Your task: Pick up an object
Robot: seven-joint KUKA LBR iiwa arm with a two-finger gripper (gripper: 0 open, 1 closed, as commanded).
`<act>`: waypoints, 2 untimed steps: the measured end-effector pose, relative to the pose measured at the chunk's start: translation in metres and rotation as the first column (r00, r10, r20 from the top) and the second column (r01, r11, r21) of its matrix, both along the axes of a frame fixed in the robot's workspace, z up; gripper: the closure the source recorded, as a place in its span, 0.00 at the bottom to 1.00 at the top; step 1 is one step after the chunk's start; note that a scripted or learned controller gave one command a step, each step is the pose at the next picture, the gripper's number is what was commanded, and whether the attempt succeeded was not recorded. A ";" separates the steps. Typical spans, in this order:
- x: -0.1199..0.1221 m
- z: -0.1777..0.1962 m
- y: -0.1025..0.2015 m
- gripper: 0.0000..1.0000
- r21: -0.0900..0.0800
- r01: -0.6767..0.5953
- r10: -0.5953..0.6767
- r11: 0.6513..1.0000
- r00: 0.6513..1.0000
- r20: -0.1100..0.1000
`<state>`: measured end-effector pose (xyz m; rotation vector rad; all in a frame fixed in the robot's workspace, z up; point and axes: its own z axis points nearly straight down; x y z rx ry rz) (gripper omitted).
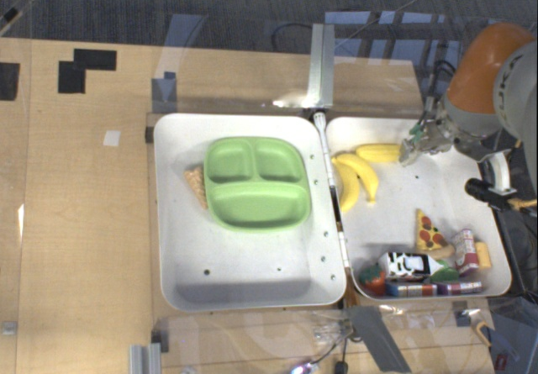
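Far to the left of the gripper [418, 144], in the left bin [172, 271], a green tray [255, 182] with three compartments lies flat. A tan cracker [196, 186] pokes out from under the tray's left edge, on the side away from the gripper.

Nearer, just across the divider in the right bin [471, 221], the bananas [363, 169] lie in a yellow bunch. One banana points toward the gripper and its tip ends just beside the fingertips; the others curve down and away, below and to the left of the gripper. From this angle I cannot tell whether the tip is touched or merely close.

The gripper itself hangs low over the upper part of the right bin, at the end of the grey arm with the orange band [483, 70] reaching in from the right. Its fingers are small and blurred here, so whether they are spread or closed cannot be told, and nothing can be seen between them.

Below and right of the gripper, well apart from it, a pizza slice toy [429, 234] lies on the bin floor. Further below, along the bin's near wall, a clutter of small items [424, 273] is heaped: a black-and-white box, something red, and a few small containers, too jumbled to name separately.
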<state>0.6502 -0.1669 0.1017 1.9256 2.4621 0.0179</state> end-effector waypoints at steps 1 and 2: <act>0.000 0.000 0.000 0.00 0.000 -0.001 0.001 1.000 1.000 0.000; 0.017 -0.014 0.062 0.00 -0.002 -0.017 0.017 1.000 0.999 -0.032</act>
